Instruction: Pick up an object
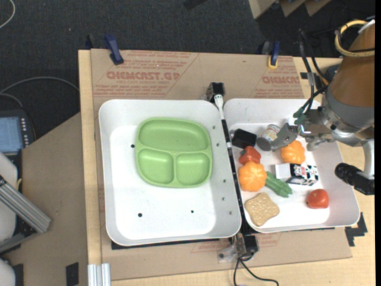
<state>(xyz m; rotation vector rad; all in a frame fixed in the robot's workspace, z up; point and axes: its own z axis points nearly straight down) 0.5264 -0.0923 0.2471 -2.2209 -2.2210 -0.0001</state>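
Gripper (284, 137) state we cannot tell; it hovers just above the small orange fruit (292, 153) in the right bin (345, 219). We judge crowding risky: the neighbouring black-and-white box (303, 174) may deflect the grasp.

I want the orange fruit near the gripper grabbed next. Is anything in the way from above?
Nothing visible lies over the orange fruit. The gripper sits just beside it, with a small milk carton close below it.
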